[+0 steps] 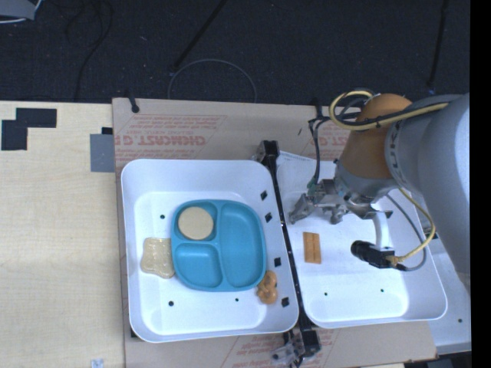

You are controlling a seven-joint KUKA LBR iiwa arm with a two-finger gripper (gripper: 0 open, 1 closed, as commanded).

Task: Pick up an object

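Camera view: a small flat orange-brown rectangular block (312, 248) lies in the right bin (368, 305) near the spread, empty gripper (317, 211).

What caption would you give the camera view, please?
Gripper over right bin beside orange block; blue tray in left bin.

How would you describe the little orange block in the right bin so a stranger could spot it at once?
Find the right bin, where the arm reaches in. Near its left wall, just below the tool in the picture, lies the orange block. It is flat and straight-edged, unlike the pale lump and brown lump beside the blue plate in the left bin.
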